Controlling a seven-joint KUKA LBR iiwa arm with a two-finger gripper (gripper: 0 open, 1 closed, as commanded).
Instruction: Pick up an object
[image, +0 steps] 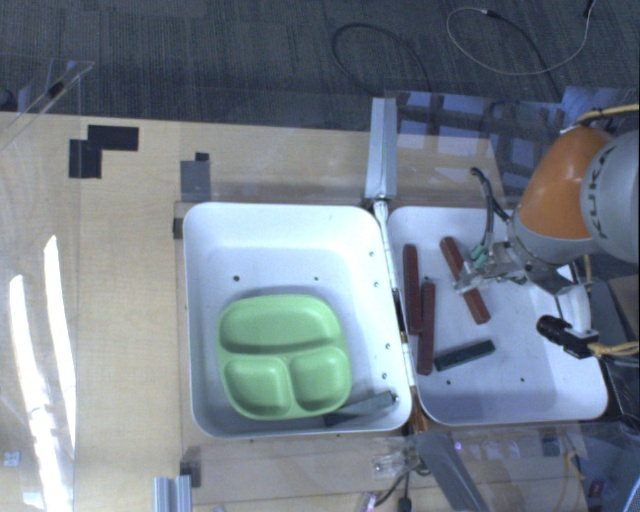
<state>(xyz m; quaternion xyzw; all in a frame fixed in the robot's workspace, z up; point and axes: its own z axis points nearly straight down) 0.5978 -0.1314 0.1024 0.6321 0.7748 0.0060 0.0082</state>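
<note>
Right now the arm (585, 195) comes in from the right, orange band up top, w/ the gripper (478, 272) low over the right bin (520, 395). It sits right at a long reddish-brown stick (465, 279) lying diagonal near the bin's middle; can't tell if it's open or closed, or whether it's actually got the stick. Two more brown sticks are by the bin's left wall: one upright-ish strip (410, 284) and another (427, 327) just beside it, a bit lower, approx parallel. A dark bar (463, 354) lies below the gripper, apart from the sticks. Left bin (270, 225) has a green divided tray (285, 354) in its lower half, 3 compartments, plus a dark grey thin item (362, 408) along the front wall near the right corner. Both bins sit side by side on the wooden tabletop (110, 300).
</note>
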